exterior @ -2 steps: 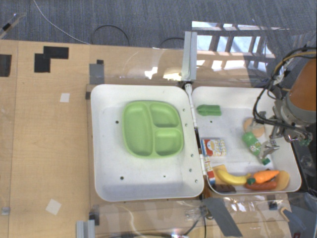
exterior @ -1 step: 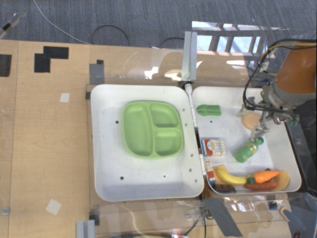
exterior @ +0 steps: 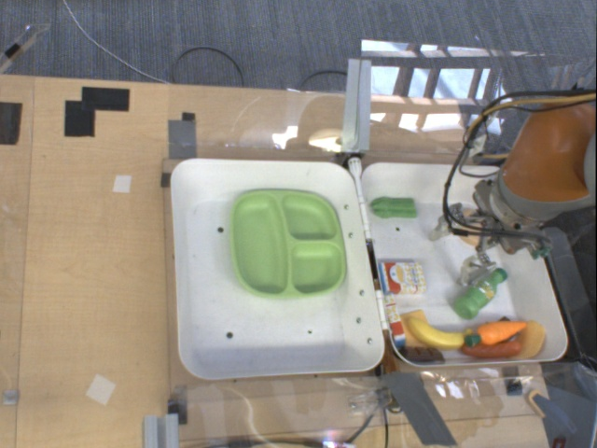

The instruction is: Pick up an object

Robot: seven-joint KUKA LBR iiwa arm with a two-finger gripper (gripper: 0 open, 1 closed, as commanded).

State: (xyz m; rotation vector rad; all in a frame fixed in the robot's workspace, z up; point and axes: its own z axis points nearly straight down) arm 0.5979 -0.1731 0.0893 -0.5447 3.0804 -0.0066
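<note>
The right bin [exterior: 550, 278] holds several items. A green bottle [exterior: 476, 297] lies tilted near its middle right. My gripper [exterior: 479, 269] hangs straight over the bottle's upper end, at or just above its cap, under the orange-banded wrist [exterior: 550, 157]. A green pod-shaped piece [exterior: 393, 207] lies at the bin's far left. A small white carton [exterior: 402, 276] sits by the left wall. Along the near wall lie a banana [exterior: 431, 332] and a carrot [exterior: 502, 330], with a red piece [exterior: 487, 349] beneath the carrot.
The left bin [exterior: 201, 343] bears a green divided plate [exterior: 285, 243]. A metal post [exterior: 356, 105] stands behind the divider between the bins. Black cables [exterior: 457, 189] loop off the wrist over the right bin. A dark brown item [exterior: 424, 353] lies under the banana.
</note>
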